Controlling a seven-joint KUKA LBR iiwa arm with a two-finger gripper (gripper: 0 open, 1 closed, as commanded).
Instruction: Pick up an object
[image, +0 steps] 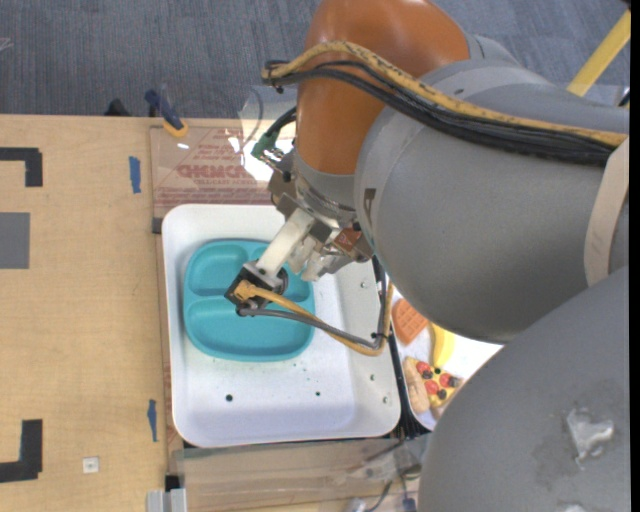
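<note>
Grey arm (480, 200) reaches from the right over the left bin (270, 425). Gripper (328, 252) hangs above the far right edge of a teal divided plate (215, 325), which lies flat in the bin's far half. Whether the gripper grasps anything cannot be told. Coloured items (430, 375) lie right of the bin.

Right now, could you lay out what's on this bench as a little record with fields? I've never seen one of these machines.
bin: white bin, shallow
contents: teal divided plate, lying flat
arm: grey arm with an orange band, reaching in from the right over the bin
pincer: pincer above the plate's right part; open or shut cannot be told
held object: none seen
right of that bin: colourful items, mostly hidden under the arm
</note>
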